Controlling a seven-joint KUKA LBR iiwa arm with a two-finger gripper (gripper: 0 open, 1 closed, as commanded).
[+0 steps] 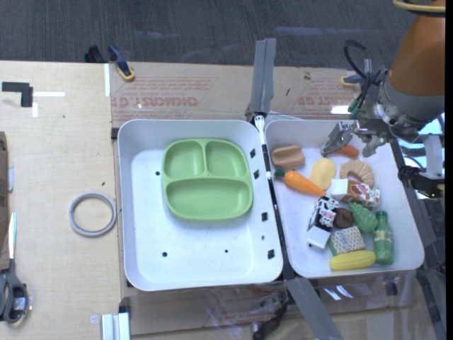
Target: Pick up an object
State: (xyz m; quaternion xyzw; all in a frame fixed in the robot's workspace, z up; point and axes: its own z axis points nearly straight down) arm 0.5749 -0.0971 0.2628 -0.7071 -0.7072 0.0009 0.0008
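The claw (348, 142), spread and holding nothing over the right bin's (407, 257) far side, should drop squarely over one toy, say the carrot (304, 183).

Matt green plastic plate (207, 178), glossy white bins (138, 211), bare wooden bench (56, 154)

Gripper (352, 139) over right bin's (407, 257) far end; toy food below it, divided plate (207, 178) in left bin (141, 261) leftward.
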